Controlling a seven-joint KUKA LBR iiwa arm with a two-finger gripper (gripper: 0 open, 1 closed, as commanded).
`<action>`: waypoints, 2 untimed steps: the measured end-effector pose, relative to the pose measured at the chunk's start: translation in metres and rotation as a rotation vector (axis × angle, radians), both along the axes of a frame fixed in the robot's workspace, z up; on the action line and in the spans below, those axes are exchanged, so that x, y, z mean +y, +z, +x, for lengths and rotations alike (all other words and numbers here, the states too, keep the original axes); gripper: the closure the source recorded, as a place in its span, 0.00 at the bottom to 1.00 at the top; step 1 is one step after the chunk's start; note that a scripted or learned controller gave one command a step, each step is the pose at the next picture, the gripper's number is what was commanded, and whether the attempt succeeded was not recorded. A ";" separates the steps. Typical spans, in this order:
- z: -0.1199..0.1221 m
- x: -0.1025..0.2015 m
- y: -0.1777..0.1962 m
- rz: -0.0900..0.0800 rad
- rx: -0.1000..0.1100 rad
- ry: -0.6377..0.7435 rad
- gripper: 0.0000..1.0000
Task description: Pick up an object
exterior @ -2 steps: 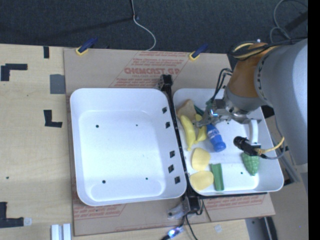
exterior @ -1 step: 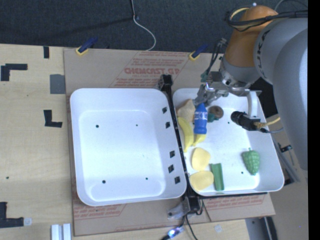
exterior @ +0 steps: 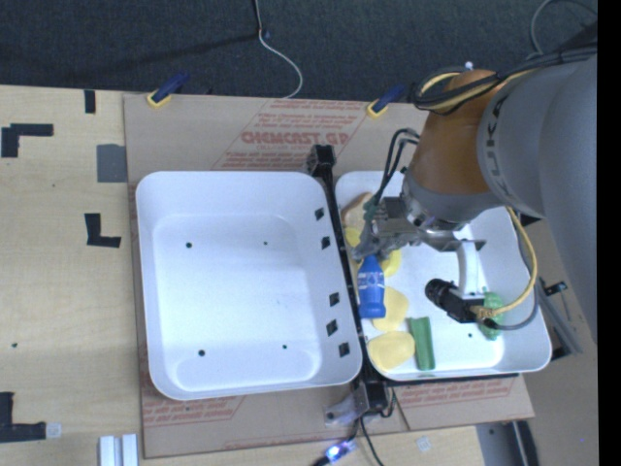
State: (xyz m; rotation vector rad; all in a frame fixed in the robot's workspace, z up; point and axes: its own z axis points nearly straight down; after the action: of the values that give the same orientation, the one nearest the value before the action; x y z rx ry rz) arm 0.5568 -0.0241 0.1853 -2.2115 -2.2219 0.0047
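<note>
My gripper (exterior: 374, 249) hangs low over the left side of the right bin (exterior: 505, 357), close to the divider between the bins. Directly in front of it lies a blue oblong object (exterior: 372, 294); its top end meets the gripper's tip. Whether the two touch is unclear. A yellow piece (exterior: 396, 305) sits against the blue object's right side. Another yellow object (exterior: 392, 349) and a green stick (exterior: 423, 343) lie at the bin's front. A further yellow item (exterior: 353, 231) peeks out behind the gripper, partly hidden by it.
The left bin (exterior: 233, 289) stands beside the right one, with a black divider (exterior: 335, 250) between them. The arm's grey and orange body (exterior: 466, 153) covers the right bin's back half. A black fitting with a yellow cable (exterior: 451, 301) hangs over the bin's middle.
</note>
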 end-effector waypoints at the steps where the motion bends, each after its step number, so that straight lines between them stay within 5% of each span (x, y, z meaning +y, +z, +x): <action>1: 0.007 0.114 0.147 0.004 -0.022 0.012 1.00; 2: 0.033 0.109 0.092 -0.005 -0.001 -0.003 1.00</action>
State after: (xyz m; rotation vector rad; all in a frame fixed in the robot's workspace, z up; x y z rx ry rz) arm 0.5899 0.0851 0.2771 -2.2182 -2.2215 0.0084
